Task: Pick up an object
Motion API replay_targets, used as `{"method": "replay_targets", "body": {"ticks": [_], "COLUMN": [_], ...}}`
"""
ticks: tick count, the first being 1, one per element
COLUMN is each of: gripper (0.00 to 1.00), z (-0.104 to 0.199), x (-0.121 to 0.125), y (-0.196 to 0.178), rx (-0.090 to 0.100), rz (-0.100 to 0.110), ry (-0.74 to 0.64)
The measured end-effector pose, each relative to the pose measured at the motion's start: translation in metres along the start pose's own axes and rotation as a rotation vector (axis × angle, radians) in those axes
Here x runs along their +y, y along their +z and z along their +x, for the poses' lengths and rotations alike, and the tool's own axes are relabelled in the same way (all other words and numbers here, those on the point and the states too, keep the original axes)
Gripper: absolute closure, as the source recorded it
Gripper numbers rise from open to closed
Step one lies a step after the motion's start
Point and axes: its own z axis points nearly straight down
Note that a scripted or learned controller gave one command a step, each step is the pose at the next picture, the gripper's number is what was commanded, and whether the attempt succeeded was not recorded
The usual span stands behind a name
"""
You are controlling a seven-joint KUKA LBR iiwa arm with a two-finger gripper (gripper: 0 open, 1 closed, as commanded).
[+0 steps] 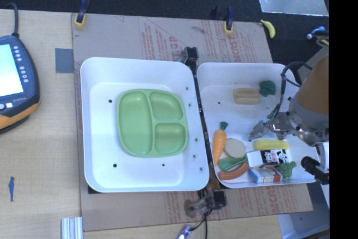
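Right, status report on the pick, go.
Gripper low in right bin, nothing seen held. Carrot, bun, box untouched. Toys crowd the near corner.

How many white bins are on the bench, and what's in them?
2. The left bin holds a green divided plate. The right bin holds toy foods, among them a carrot, with the gripper over it.

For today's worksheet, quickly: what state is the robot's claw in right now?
Claw: low over the right bin, touching no toy; open or closed cannot be told.
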Motion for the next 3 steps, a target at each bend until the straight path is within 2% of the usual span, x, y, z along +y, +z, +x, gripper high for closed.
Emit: {"method": "replay_targets", "body": {"ticks": [1,2,3], "gripper": [0.0,0.0,0.0], "z": [0.021,0.004,-0.026], "x": [0.082,0.129,0.033], "y": [-0.038,-0.006,0.0], "rx": [0.0,0.0,-0.001], "rz": [-0.004,0.0,0.0], "ry": [0.002,0.002,0.001]}}
